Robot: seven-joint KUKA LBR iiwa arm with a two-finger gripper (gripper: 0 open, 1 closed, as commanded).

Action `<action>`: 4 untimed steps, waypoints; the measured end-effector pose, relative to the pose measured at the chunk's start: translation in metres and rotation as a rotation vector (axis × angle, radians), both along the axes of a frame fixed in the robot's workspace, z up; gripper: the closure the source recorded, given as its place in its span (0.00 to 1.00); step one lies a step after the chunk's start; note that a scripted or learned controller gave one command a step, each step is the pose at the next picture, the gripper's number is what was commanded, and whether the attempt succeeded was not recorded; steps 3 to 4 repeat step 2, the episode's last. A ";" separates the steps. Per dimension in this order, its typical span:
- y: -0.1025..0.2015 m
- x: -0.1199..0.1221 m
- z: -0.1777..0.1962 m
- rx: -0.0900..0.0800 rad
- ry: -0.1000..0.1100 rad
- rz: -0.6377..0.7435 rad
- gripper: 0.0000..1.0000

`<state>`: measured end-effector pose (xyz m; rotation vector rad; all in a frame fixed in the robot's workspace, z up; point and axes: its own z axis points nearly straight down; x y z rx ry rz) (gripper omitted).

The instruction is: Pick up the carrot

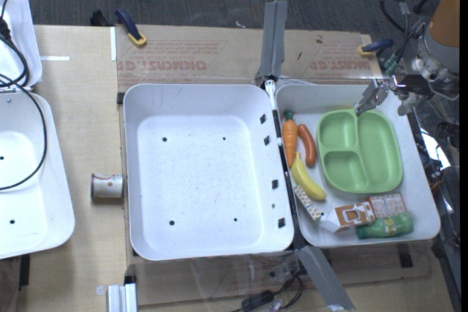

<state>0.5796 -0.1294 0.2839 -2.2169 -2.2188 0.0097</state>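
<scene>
On the surface [80,77], we judged nothing done: the carrot [290,139] lay ungrasped, and the hand [369,100] hovered open, well apart.

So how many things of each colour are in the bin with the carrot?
Orange: 1, the carrot
Red: 1, the sausage
Yellow: 1, the banana
Green: 2, the divided plate and the bottle
Mixed colours: 2, the small carton and the packet
Total: 7
</scene>
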 end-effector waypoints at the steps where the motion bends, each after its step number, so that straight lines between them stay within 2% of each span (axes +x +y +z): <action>1: -0.001 0.001 0.004 -0.001 0.007 0.000 1.00; 2: -0.001 0.001 0.005 -0.001 0.007 0.000 0.00; 4: -0.001 0.001 0.005 -0.001 0.007 0.000 0.00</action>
